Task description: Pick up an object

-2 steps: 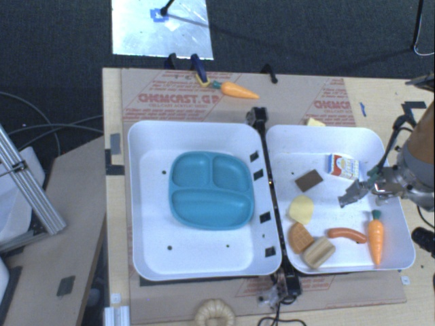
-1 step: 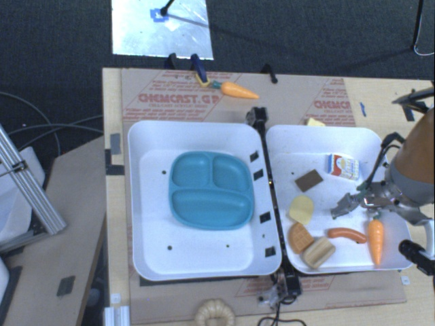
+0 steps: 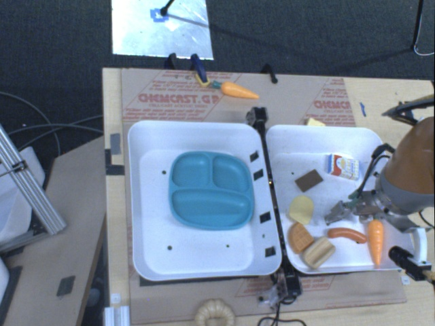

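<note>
Nothing lifted yet, by the look of it; grasp not made, whole pick left to do. End effector (image 3: 338, 214) low inside the right bin (image 3: 285, 140), reaching in from the right; fingers too small and blurred to judge, so cannot tell whether spread or pressed together. Nearest candidates: red sausage (image 3: 346, 235) just below the tip, flat on the bin floor; carrot (image 3: 375, 241) just beside it toward the arm; yellow piece (image 3: 302, 210) near on the far side; brown block (image 3: 309, 180) a little above. Left bin (image 3: 146, 148) bearing only a blue divided plate (image 3: 211, 189), well apart.
</note>
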Controlling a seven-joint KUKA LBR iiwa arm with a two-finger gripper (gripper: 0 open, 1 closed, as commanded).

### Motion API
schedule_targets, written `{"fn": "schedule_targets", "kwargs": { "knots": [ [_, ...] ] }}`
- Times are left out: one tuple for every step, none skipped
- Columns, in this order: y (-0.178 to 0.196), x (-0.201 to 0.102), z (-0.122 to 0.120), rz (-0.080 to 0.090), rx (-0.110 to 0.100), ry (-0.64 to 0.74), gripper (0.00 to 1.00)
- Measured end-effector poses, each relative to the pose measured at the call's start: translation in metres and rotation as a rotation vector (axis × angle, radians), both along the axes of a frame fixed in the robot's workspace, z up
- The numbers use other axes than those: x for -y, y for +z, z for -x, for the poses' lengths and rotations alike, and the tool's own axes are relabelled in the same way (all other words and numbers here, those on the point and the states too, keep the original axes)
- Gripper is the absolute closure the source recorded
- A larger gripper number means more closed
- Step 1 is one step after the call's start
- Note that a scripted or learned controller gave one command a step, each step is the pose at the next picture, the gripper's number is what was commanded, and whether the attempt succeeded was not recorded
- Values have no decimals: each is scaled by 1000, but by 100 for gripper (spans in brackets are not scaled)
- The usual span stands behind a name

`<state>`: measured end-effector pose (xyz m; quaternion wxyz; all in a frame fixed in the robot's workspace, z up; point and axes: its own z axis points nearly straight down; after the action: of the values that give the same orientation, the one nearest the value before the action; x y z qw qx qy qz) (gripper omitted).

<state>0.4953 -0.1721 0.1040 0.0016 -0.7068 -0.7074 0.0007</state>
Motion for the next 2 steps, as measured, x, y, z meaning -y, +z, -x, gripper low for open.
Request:
{"fn": "schedule_targets", "kwargs": {
  "knots": [
    [-21,0,0,0,2,0,0],
    [-8,0,-2,3,7,0,100]
  ]
}}
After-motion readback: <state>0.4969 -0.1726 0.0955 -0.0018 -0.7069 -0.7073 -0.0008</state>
